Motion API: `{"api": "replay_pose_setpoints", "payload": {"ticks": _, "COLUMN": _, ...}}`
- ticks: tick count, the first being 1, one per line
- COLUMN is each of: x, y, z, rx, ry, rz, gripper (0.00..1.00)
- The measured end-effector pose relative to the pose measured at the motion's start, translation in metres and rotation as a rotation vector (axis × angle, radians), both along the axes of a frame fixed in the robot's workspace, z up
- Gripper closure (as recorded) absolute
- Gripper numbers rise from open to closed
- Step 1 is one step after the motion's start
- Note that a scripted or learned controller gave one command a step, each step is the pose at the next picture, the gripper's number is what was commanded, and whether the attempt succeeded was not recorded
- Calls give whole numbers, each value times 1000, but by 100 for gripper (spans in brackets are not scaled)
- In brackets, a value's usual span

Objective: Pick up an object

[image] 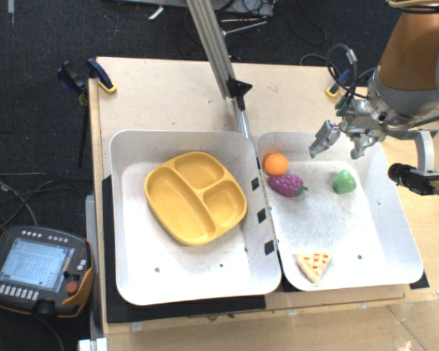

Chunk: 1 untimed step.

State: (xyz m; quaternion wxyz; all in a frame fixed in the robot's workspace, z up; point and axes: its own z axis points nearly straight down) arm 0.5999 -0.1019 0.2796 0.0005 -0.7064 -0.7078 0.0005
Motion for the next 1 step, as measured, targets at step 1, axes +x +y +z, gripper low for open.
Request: {"api": "replay_pose_setpoints", "payload": {"ticks": 1, "x": 0, "y": 0, "z": 0, "rx": 0, "ry": 0, "rz": -1, "gripper": 0}}
